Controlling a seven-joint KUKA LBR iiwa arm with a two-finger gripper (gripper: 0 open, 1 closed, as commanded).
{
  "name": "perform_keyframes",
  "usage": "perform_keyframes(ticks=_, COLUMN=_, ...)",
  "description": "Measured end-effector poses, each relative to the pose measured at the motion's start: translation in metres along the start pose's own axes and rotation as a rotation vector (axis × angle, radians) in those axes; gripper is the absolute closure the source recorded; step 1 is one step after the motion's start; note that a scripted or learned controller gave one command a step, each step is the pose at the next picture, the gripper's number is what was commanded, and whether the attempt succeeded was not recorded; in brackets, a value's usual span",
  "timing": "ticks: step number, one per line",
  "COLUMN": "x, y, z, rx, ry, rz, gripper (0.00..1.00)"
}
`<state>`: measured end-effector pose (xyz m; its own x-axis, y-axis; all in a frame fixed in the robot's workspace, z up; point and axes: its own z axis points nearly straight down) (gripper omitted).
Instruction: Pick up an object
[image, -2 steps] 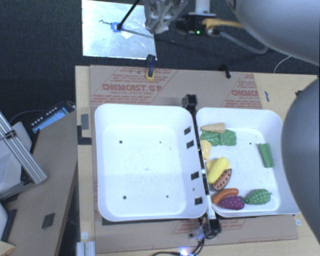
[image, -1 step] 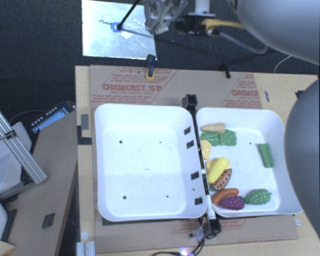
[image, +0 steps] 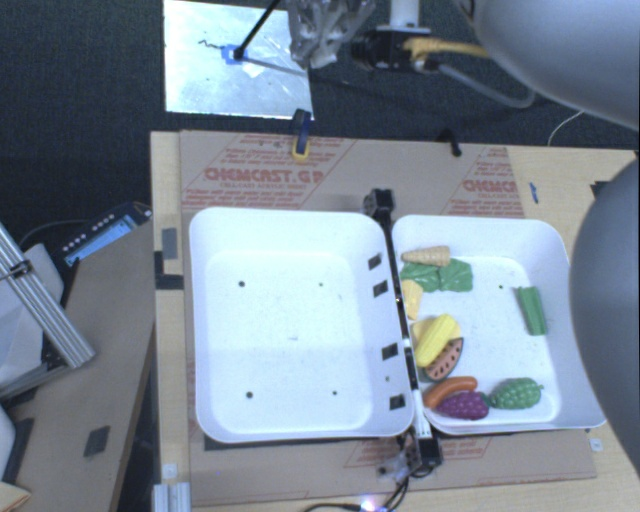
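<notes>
Left bin (image: 290, 330): plain white floor. Right bin (image: 545, 300): toy foods bunched along its left wall and lower edge. Top to bottom: pale corn cob (image: 425, 256), green leafy piece (image: 448, 276), yellow banana-like piece (image: 436, 337), orange sausage (image: 450, 389), purple grapes (image: 463, 405), green knobbly fruit (image: 516, 393). Green stick (image: 531, 309) lies apart, toward the right wall. Gripper (image: 322, 35) sits at frame top centre, well above both bins, blurred; fingers' state cannot be told. Grey arm runs along the right edge.

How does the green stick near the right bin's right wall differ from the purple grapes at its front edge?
The green stick is slim, straight and lies alone; the purple grapes are rounded, bumpy and crowded against an orange sausage and a green bumpy fruit. Both lie in the right bin.
</notes>
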<state>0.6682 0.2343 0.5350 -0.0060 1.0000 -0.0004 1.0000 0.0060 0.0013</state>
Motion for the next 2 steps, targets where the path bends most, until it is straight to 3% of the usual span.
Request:
perform_keyframes(ticks=1, x=0.001, y=-0.068, z=-0.001, rx=0.001, ry=0.002, rz=-0.002, gripper=1.0)
perform_keyframes(ticks=2, x=0.002, y=-0.178, z=-0.002, rx=0.001, ry=0.004, rz=-0.003, gripper=1.0)
